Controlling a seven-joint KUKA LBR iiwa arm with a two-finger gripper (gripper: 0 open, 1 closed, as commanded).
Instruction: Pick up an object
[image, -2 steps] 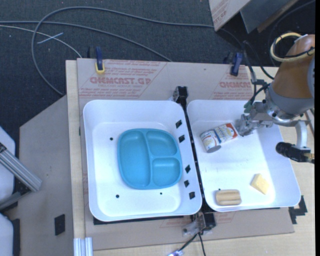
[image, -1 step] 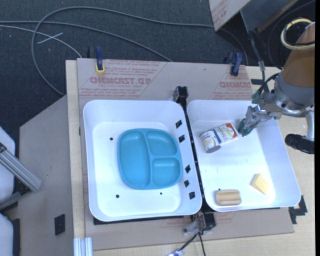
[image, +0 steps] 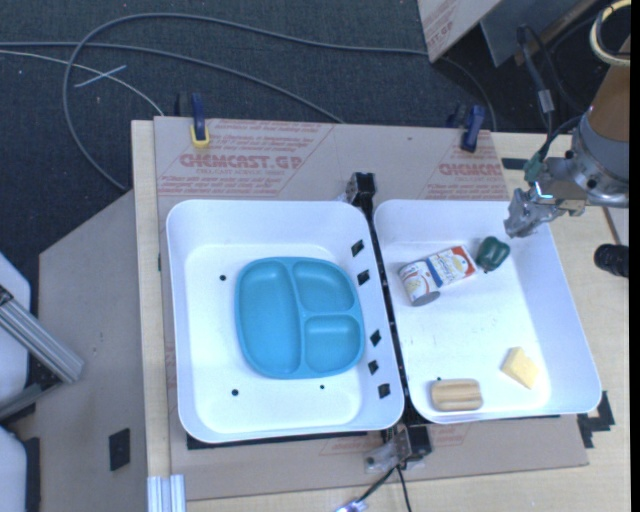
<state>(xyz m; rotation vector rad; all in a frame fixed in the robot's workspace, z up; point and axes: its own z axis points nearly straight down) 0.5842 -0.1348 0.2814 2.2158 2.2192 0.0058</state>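
Two "CHEMCAST GP" prints on board (image: 250, 160)

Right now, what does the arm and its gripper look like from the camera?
The arm is grey with an orange band above the wrist. Its gripper is small, metallic silver-grey, with a green mark near the mount. Dark cables run along the arm.

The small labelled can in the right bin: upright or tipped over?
Tipped over. The small labelled can lies on its side on the floor of the right white bin, its round metal end facing lower left, beside a dark green object.
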